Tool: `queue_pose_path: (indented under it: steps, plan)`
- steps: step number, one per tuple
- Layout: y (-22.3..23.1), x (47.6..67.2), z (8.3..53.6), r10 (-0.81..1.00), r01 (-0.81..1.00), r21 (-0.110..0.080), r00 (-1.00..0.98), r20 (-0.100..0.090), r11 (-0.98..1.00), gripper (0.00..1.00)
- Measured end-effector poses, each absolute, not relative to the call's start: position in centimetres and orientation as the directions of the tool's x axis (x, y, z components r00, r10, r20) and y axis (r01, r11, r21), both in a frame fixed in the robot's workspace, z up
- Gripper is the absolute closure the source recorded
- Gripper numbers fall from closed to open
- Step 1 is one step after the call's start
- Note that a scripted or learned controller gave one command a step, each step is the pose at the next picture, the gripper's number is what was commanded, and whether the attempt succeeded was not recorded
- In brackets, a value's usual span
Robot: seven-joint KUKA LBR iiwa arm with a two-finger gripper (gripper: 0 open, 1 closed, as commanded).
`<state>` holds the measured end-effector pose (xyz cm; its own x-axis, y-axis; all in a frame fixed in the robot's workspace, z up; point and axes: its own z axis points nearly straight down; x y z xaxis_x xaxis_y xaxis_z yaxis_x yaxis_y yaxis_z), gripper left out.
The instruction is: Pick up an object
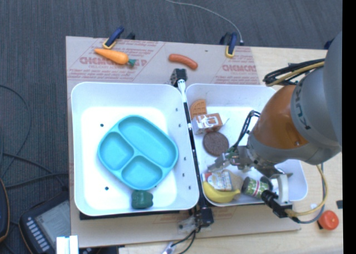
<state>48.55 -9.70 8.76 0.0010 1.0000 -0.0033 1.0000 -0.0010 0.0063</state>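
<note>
In the right bin [289, 94], the jaws [224, 161] hang just above the banana [218, 193], beside a brown cookie [215, 143]; whether they grip anything, I cannot tell.

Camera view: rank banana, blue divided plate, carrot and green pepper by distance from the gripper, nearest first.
1. Banana: right bin, front edge, just below and left of the gripper.
2. Blue divided plate: middle of the left bin.
3. Green pepper: left bin, front edge; near enough to the plate's distance that these two are a close call.
4. Carrot: on the cardboard behind the left bin, far corner.
</note>
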Motion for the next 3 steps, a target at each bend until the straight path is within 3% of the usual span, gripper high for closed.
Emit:
queue_pose_path:
  steps: [1, 2, 3]
  plan:
    - [-9.7, 48.8, 9.9, 1.000, 1.000, 0.013, 0.001, -0.004, -0.001, 1.00]
    - [-9.7, 48.7, 9.8, 1.000, 1.000, 0.010, 0.002, -0.003, -0.002, 0.00]
    - [-9.7, 48.5, 8.8, 1.000, 1.000, 0.006, 0.001, -0.003, -0.001, 0.00]
